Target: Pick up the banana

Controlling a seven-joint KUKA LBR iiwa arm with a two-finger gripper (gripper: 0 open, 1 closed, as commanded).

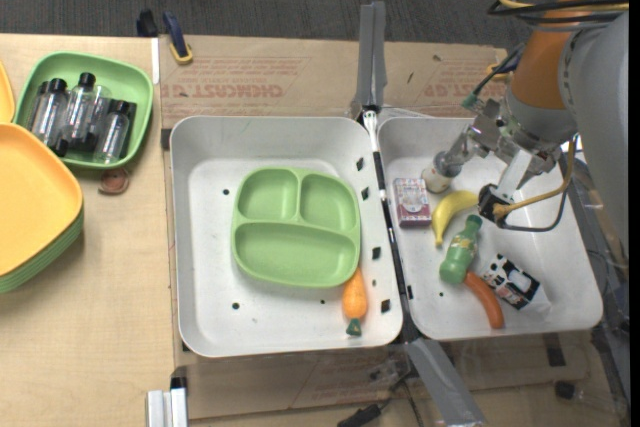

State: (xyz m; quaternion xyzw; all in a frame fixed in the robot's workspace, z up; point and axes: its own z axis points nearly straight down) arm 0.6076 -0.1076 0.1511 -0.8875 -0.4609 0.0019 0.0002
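Note:
The yellow banana (452, 213) lies in the right bin (560, 310), near its middle, curving from upper right to lower left. My gripper (443, 169) hangs over the upper part of that bin, just above the banana's upper end and a little to its left. Nothing shows held in it. A pink box (411, 201) lies to the left of the banana. A green bottle (460, 253) lies right below the banana, its cap close to the banana's side.
An orange sausage-like piece (485, 301) and a black-and-white item (513, 281) lie in the right bin's lower part. The left bin (200, 245) holds a green divided plate (296, 227) and a carrot (354, 299). A green tray of bottles (85, 111) and yellow plates (30, 215) sit at the far left.

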